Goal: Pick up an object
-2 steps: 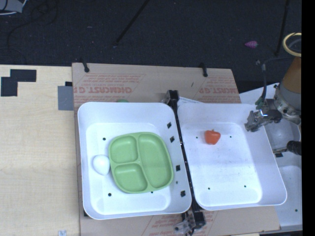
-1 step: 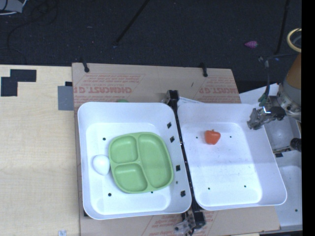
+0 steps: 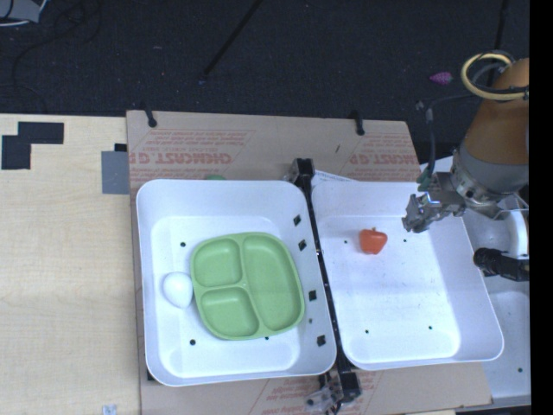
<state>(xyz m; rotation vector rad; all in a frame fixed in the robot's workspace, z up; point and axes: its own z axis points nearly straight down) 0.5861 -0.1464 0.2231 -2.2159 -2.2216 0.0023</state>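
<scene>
**Gripper poised beside a small red fruit**

Cardboard sheets cover the tabletop (image 3: 69, 258) under 2 shallow white bins. Inside the right bin (image 3: 484, 335) a small red toy fruit with a green stem (image 3: 373, 241) lies alone, near the far wall. Just to its right hangs the gripper (image 3: 416, 218), nothing between its fingers; open or closed, I cannot tell. Over in the left bin (image 3: 164, 206), a green 3-compartment plate (image 3: 247, 284) sits with a white egg-like ball (image 3: 177, 289) touching its left edge, probably spare targets.
</scene>
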